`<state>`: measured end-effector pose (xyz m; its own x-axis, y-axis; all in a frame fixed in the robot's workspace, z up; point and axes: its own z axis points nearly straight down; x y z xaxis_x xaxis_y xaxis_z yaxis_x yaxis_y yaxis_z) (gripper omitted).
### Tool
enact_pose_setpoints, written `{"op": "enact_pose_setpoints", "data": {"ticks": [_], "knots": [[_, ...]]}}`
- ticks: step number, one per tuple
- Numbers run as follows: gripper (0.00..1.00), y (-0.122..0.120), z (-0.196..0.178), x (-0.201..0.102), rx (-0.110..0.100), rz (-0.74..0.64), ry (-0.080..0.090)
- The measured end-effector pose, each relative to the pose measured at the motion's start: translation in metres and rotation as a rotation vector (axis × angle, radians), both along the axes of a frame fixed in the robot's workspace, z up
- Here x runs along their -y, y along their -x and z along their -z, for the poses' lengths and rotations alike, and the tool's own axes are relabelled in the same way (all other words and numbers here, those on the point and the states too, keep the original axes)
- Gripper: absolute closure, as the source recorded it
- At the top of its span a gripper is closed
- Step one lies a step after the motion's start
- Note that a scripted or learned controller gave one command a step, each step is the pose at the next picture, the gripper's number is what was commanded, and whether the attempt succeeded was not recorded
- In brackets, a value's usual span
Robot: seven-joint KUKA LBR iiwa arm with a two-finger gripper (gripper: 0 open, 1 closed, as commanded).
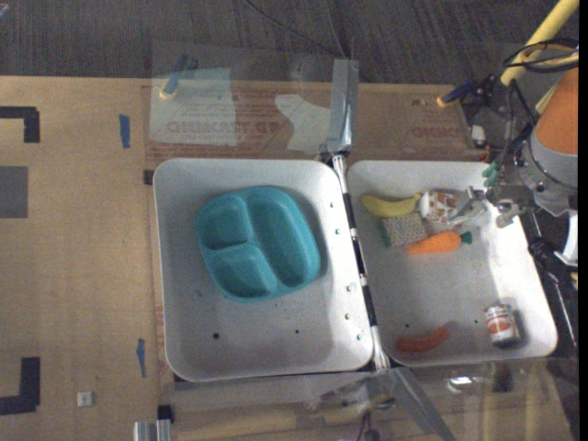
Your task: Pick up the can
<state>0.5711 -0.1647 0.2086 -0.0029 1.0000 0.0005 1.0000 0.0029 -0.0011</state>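
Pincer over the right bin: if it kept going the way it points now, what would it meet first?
The pincer points left toward the small carton beside the banana, so probably that carton first. The can lies off that line, near the bin's front corner. Depth is unclear.

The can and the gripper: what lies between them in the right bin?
In the camera view, the stretch from the gripper down to the can is bare white bin floor. The carrot lies left of that line.
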Motion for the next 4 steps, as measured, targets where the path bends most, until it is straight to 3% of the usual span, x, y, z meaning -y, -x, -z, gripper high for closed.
{"op": "enact_pose_setpoints", "data": {"ticks": [1, 2, 3, 4], "knots": [[0.0, 0.018, 0.109, 0.053, 0.004, -0.227, 0.002], [0.0, 0.066, 0.111, 0.059, 0.001, -0.381, -0.001], [0.0, 0.088, 0.121, 0.058, 0.009, -0.506, 0.003], [0.0, -0.002, 0.121, 0.058, 0.008, -0.542, 0.004]]}}
